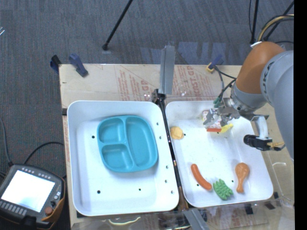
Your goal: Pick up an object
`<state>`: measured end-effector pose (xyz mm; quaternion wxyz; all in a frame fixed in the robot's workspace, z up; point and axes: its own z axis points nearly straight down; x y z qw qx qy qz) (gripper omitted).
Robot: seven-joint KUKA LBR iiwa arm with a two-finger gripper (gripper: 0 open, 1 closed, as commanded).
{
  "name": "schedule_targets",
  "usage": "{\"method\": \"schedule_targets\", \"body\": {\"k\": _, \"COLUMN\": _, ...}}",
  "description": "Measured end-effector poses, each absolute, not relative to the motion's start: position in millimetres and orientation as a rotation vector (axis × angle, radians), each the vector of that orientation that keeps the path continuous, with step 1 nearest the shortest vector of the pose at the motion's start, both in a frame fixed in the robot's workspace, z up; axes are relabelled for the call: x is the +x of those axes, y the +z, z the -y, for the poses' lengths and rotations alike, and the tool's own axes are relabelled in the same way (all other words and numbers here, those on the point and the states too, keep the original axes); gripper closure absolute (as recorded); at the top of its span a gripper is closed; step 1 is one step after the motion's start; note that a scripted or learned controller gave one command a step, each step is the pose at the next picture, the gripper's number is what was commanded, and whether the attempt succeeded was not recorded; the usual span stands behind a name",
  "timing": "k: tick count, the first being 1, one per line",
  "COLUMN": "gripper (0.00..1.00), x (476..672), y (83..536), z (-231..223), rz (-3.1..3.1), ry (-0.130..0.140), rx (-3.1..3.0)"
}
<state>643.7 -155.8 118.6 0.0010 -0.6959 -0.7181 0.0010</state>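
Bench (120,80): brown board carrying two shallow white bins side by side, clamps at its far edge.
Arm (268,75): grey with orange band, reaching in from the right edge of the bench, wrist low over the far right part of the right bin.
Left bin (79,128): on the bench's left half, carrying a blue divided plate (127,143) near its middle.
Right bin (211,155): on the bench's right half, holding small toy foods.
Gripper (218,121): down near the far edge of the right bin, right on top of a small red and yellow piece (221,128); state of the jaws: cannot tell, view too cluttered there.
Drumstick (241,174): orange, near the right bin's near right corner, lying free.
Sausage (201,177): red-orange, near edge of the right bin, just left of a green ridged piece (223,189).
Yellow round piece (177,133): against the left wall of the right bin.
Likely target: red and yellow piece under the gripper, touching or just beside it; held or not, unclear.
Handling, judged: probably light, hollow plastic, stiff, smooth and a bit slippery, not fragile.
Where to grip, judged: across the narrow width at mid-body, away from rounded ends that could squirt out.
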Motion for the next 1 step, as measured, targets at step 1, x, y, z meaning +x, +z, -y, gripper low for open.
{"method": "schedule_targets", "body": {"k": 1, "gripper": 1.0, "x": 645.9, "y": 184.0, "z": 124.2, "rz": 2.165, "ry": -0.005, "rx": -2.281}}
